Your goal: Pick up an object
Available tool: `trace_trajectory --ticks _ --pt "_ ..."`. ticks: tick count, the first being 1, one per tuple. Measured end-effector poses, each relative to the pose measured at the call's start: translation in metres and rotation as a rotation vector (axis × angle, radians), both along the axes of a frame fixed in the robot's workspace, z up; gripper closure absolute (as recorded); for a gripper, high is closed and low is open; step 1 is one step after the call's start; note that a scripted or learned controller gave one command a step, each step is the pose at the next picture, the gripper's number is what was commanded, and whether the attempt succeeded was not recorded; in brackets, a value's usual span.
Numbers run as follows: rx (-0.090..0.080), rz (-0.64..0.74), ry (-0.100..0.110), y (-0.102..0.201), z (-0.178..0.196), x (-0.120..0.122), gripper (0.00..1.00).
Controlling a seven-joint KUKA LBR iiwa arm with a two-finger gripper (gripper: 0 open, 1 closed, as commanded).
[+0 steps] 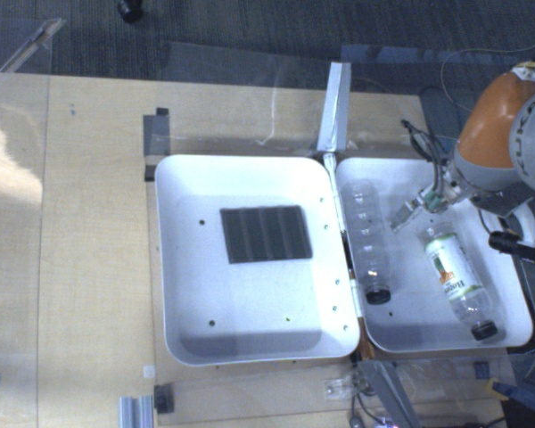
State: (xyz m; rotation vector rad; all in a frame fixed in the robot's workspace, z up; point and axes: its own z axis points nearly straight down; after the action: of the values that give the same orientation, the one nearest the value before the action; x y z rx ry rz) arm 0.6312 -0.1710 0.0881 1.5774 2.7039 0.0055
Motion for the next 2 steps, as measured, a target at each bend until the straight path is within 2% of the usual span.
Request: trace_trajectory --ticks 1,2 --pt "-0.006 -0.002 -0.026 -0.033 0.007 -0.050 0.00" --pt "-0.022 0.063 -0.078 -0.031 0.022 -0.069 0.00"
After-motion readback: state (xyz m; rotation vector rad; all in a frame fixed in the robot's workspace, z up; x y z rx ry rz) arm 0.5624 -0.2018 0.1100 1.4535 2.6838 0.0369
